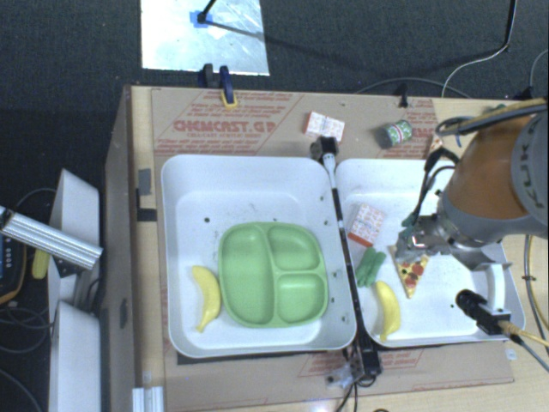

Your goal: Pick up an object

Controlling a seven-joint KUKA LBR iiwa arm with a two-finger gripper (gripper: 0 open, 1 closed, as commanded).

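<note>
In the right bin (446, 333), a toy pizza slice (412, 275) lies near the middle. A small green toy (370, 267) lies to its left and a yellow banana (388, 309) sits at the front left. Near the divider lies a white box with red print (366, 223). My gripper (418, 239) hangs low over the top end of the pizza slice, under the grey arm with its orange band (485, 172). I cannot tell whether it touches the slice. In the left bin (184, 178), a green divided plate (273, 275) lies with a second banana (206, 297) beside it.
On the cardboard behind the bins lie a small white-and-red packet (324, 126) and a green can (397, 133). A black fitting (480, 310) sits at the right bin's front right. Cables run along the divider (341, 230) between the bins.
</note>
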